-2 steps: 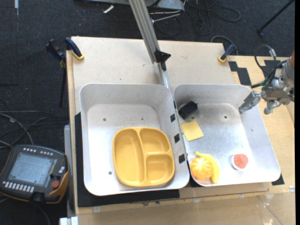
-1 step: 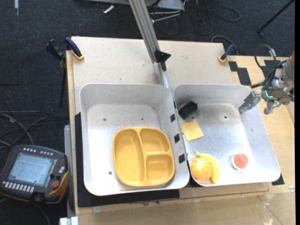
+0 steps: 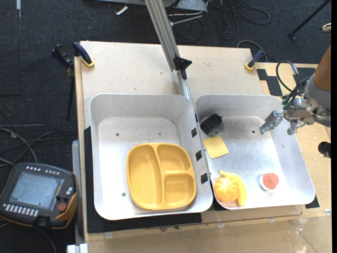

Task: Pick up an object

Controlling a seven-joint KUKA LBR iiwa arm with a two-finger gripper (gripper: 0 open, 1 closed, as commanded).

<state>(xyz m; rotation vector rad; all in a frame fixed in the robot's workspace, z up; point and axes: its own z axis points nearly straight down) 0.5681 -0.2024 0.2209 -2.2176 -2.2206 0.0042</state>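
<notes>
Two white bins side by side on a bench (image 3: 131,67), seen from above at a slant. Left bin (image 3: 105,120): yellow divided plate (image 3: 160,176) toward 5 o'clock, three compartments. Right bin (image 3: 284,162): black block (image 3: 211,123) at 10 o'clock near the shared wall; flat yellow sponge (image 3: 216,147) just below it, toward 8 o'clock; orange-and-yellow toy (image 3: 230,188) at 7 o'clock, against the front rim; small red-and-white piece (image 3: 269,181) at 5 o'clock, apart from the toy. Gripper (image 3: 281,123) at 2 o'clock over the right bin's rim, entering from 3 o'clock on the grey arm (image 3: 324,83); two metal fingers (image 3: 269,123) spread apart, nothing between them, well clear of every object in the bin. Pendant (image 3: 37,194) on the floor at 8 o'clock of the bench. Aluminium bar (image 3: 163,25) slanting down from 12 o'clock to the junction of the bins. Clamps (image 3: 84,54) at the bench's far corners.
</notes>
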